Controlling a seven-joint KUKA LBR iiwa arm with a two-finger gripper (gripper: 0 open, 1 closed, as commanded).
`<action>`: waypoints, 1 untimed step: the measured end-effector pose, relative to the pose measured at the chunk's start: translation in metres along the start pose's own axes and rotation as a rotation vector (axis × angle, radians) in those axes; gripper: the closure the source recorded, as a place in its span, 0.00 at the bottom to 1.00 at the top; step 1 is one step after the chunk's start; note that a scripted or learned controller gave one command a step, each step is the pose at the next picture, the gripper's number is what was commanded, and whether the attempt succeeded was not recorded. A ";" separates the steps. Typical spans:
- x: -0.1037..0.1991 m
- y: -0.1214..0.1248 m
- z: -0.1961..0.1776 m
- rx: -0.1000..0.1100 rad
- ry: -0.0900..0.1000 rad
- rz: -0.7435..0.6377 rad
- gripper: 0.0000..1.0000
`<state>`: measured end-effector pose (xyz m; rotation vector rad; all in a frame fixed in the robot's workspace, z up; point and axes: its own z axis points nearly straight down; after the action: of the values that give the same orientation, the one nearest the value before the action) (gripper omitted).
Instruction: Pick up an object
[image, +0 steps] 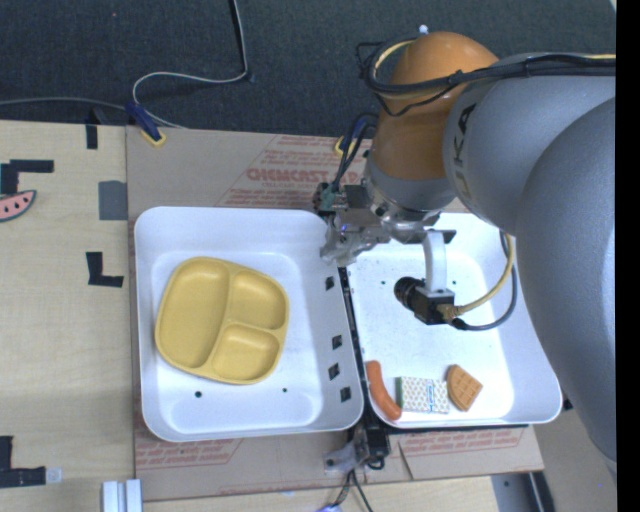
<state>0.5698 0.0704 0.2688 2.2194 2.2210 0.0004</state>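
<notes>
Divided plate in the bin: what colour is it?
The divided plate is yellow; the camera view shows it best.

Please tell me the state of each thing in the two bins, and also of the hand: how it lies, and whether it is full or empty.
Plate: face up, empty, flat in left bin.
Sausage: lying at near edge of right bin.
Packet: flat, beside sausage, on the view's right.
Biscuit: lying beside packet, further right.
Hand: over far end of the wall between bins, away from all items.
</notes>
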 end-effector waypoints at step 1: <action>0.087 -0.044 0.043 0.003 0.001 -0.003 1.00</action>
<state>0.5253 0.1574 0.2252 2.2183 2.2265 -0.0024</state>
